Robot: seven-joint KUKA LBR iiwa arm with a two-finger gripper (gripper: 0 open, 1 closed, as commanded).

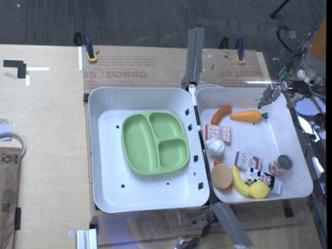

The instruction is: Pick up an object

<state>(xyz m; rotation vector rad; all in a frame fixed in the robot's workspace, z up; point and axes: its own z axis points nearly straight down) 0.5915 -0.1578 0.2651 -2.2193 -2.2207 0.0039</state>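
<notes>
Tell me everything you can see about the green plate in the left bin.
The green plate is pale green with a smooth matte look, probably plastic. It is a rounded square divided into three compartments: one long section along its left side and two smaller ones on its right. All three look bare. It lies flat and right side up, turned slightly askew, near the middle of the left bin, resting on the bin's white floor. Nothing else touches it.

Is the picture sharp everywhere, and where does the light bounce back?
Camera view: the green plate and carrot look fairly crisp; the gripper at the right bin's far corner is soft and hard to read; pale glare sits on the bench's front edge below the left bin.
</notes>
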